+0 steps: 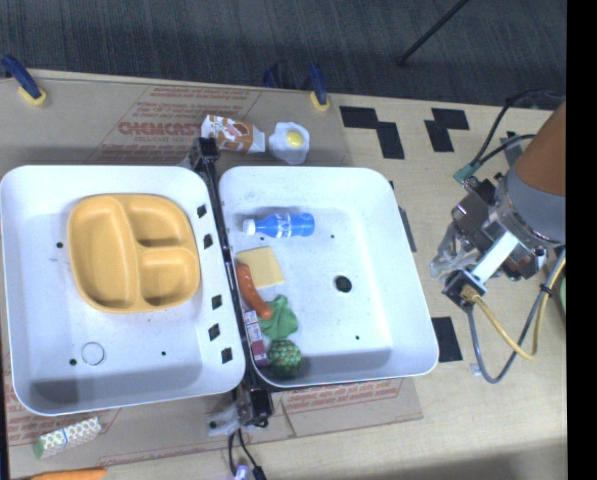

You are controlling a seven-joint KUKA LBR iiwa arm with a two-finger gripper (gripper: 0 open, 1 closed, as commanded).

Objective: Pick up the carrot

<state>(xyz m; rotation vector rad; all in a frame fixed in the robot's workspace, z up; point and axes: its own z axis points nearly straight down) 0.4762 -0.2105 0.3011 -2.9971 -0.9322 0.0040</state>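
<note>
Your carrot [252, 290] hugs the right bin's [378, 193] left wall; open floor lies rightward. The gripper [470, 268] hangs outside, right; its opening you cannot tell.

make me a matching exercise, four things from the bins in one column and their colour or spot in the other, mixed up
Things:
1. carrot
2. bottle
3. divided tray
4. cheese slice

Descriptions:
A. blue, lying on its side in the right bin
B. yellow, in the left bin
C. orange, along the right bin's left wall
D. pale yellow square, just below the bottle

Pairs: 1-C, 2-A, 3-B, 4-D
</note>
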